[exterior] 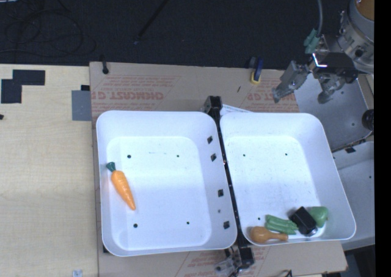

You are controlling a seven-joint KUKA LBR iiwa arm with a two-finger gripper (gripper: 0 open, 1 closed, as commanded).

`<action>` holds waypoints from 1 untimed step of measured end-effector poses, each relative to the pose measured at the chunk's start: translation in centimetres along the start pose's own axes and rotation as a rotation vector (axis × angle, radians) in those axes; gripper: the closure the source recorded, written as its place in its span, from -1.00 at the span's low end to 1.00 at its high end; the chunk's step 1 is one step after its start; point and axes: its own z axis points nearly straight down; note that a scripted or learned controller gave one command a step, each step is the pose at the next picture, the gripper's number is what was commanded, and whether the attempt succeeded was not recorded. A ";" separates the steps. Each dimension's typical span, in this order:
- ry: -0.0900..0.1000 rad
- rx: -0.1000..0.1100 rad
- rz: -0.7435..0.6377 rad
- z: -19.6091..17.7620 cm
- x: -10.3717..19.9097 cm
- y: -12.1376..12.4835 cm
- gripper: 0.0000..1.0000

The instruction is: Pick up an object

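Observation:
An orange toy carrot (123,189) with a green top lies at the left side of the left bin (156,124). In the near right corner of the right bin (275,124) several small things are bunched together: a green bean-like piece (280,224), a black block (303,220), a rounder green piece (319,213) and a tan pear-shaped piece (266,235). My gripper (305,89) hangs high above the bench just beyond the right bin's far edge. It is open, its fingers (285,88) spread wide with nothing between them.
Both bins rest on a brown cardboard sheet (165,89), joined by a black clip strip (221,172) down the middle. A small yellow and blue item (256,73) stands on the cardboard behind the right bin. Cables trail across the dark floor beyond.

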 end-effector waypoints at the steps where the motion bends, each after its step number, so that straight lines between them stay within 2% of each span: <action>1: -0.004 0.019 0.003 -0.1 -0.3 0.0 1.00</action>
